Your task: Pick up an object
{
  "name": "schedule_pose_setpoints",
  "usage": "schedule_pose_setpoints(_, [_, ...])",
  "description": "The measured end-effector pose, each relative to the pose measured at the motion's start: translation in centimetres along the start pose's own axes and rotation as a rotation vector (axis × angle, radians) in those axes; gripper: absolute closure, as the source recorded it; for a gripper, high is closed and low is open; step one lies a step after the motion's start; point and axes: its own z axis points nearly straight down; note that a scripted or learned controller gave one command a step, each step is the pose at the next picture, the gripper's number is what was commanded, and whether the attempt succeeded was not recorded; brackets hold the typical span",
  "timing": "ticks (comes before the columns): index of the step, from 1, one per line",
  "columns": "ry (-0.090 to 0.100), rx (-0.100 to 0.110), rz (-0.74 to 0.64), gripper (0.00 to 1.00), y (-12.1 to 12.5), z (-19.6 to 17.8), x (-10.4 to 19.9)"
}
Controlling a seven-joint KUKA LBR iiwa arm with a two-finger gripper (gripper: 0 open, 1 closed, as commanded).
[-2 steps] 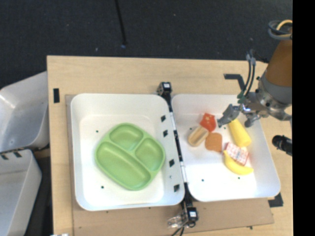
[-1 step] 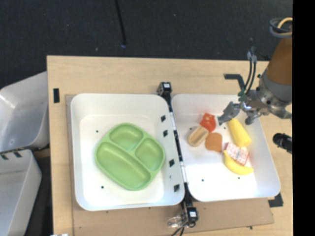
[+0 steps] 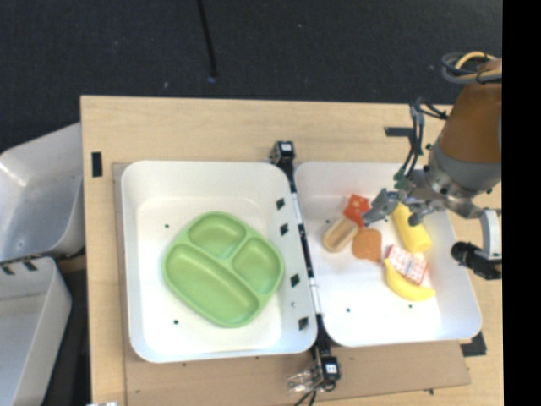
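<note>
While the arm [image 3: 470, 134] hangs over the right bin [image 3: 372, 324], its fingers [image 3: 382, 205] stand spread and bare above a yellow toy [image 3: 412, 233]; a green plate [image 3: 222, 267] lies in the left bin [image 3: 144, 328].

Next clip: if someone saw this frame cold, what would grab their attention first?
Probably the bright green divided plate, lying alone in the left bin. Next, the cluster of toy food in the right bin: a yellow banana, an orange-brown round piece, a tan piece and a small red item. The end effector hangs over that cluster from the right.
</note>
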Motion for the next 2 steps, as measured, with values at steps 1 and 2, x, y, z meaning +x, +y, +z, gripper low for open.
schedule_pose_setpoints(1, [0.0, 0.001, 0.002, 0.0, -0.8, 4.8, 0.3])
schedule_pose_setpoints(2, [0.001, 0.003, 0.006, 0.0, -1.0, 10.6, 1.1])
